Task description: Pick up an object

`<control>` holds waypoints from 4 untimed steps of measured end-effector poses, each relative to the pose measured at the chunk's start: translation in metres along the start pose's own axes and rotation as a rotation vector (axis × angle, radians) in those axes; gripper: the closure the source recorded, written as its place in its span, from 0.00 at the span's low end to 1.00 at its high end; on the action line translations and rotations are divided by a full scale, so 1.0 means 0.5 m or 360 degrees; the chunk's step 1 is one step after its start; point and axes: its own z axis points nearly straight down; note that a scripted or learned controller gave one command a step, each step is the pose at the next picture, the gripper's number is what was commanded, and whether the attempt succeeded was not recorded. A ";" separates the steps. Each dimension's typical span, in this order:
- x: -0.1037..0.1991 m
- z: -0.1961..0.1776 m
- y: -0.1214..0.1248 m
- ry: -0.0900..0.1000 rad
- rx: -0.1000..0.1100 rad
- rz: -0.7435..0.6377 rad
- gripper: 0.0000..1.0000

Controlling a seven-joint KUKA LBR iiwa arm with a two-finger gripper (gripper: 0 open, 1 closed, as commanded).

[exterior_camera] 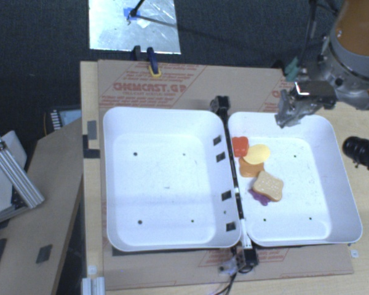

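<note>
Two white bins sit side by side; the right bin (pixel 332 183) holds a toast-shaped piece (pixel 269 185), a yellow piece (pixel 257 154) and a red block (pixel 240 145) clustered near its left wall. The gripper (pixel 288 117) hangs above that bin's far rim, nothing between its fingers, though whether they are spread or closed cannot be told.

Arm (pixel 357 35) runs off the top-right corner; a purple piece (pixel 259 198) peeks from under the toast slice (pixel 269 186), mostly covered, shape unclear.

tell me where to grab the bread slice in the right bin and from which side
Grip the bread slice across its two long flat edges, coming straight down from above. It lies flat, on top of a purple piece, with the yellow piece close at its upper left, so its lower right side looks freest for a finger.
</note>
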 end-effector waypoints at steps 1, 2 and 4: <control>0.146 0.041 -0.009 0.0001 -0.0001 0.0001 1.00; 0.322 0.083 0.042 0.0002 -0.0002 0.0001 1.00; 0.298 0.099 0.133 0.0006 -0.0028 0.0013 1.00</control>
